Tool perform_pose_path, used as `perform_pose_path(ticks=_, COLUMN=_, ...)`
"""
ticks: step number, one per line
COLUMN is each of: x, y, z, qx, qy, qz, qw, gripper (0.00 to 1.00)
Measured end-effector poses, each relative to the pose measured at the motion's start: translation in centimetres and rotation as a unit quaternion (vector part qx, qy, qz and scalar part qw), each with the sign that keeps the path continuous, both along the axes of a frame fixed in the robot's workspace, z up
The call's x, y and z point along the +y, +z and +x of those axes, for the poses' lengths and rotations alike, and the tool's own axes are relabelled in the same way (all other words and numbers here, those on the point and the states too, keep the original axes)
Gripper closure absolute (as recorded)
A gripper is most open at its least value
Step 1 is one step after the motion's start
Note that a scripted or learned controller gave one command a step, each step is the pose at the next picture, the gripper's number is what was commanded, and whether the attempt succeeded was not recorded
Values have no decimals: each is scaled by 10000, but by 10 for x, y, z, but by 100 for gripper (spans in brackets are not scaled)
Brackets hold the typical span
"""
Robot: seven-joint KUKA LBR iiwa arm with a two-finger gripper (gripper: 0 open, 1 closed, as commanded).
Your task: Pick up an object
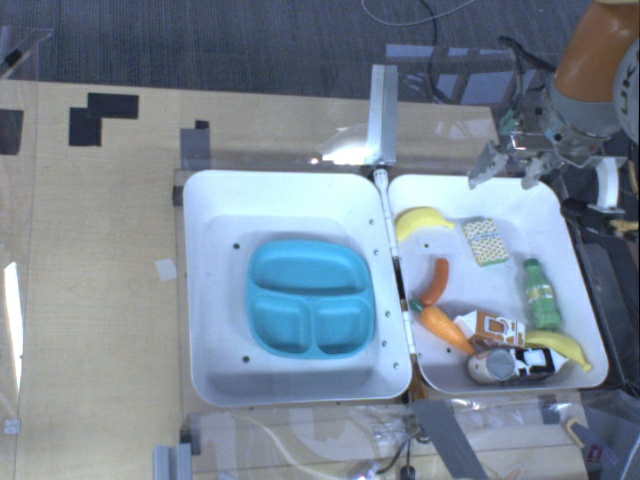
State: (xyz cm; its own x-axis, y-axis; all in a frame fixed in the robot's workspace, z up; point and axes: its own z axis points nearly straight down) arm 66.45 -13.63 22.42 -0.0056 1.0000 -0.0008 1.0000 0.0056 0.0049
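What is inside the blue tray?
Nothing: the blue tray in the left bin shows three bare compartments. What lies under the tray is covered.

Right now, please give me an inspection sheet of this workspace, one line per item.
Surface: wooden bench bearing left bin and right bin, side by side.
Job's things: in right bin, two bananas, sausage, carrot, green bottle, patterned sponge, carton, can.
Clutter: blue tray in left bin.
Grippers: gripper above right bin's far edge, fingers spread, holding nothing.
Cables: thin cable on floor beyond bench.
Surroundings: dark carpet; black marks on bench.
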Motion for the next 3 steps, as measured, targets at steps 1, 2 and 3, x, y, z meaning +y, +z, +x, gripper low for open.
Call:
perform_pose_path(ticks=1, x=-39, y=-128, z=-52, qx=-11, qy=1451, qz=-12, qw=9894, gripper=0)
perform_pose_path(ticks=2, x=-39, y=-116, z=-50, qx=-44, qy=1456, qz=-24, qw=9893, gripper=100)
perform_pose_path(ticks=3, x=40, y=-12, z=-6, qx=-16, qy=1458, qz=-9, qw=9893, gripper=100)
